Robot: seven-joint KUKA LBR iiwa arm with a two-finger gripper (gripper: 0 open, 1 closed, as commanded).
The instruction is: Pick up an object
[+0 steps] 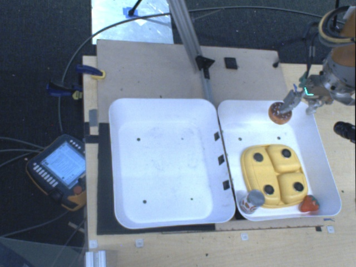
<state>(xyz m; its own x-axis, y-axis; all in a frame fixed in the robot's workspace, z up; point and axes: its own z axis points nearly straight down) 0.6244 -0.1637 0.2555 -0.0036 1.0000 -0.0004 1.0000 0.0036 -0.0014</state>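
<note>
The right bin [322,149] holds a large yellow four-part block [274,174], a small grey-topped cup [251,200] at its front left corner, and a red strawberry-like piece [309,204] at the front right. A brown ring-shaped piece [278,113] lies near the bin's back edge. My gripper [299,103] hovers at the bin's back right corner, open, with its left fingertip [287,103] just above and right of the brown ring. Nothing is between the fingers.
The left bin [119,149] stands beside the right one, with small black clips along the shared edge. A grey pole [186,26] slants over the bench at the back. A teach pendant [58,168] lies off the bench to the left.
</note>
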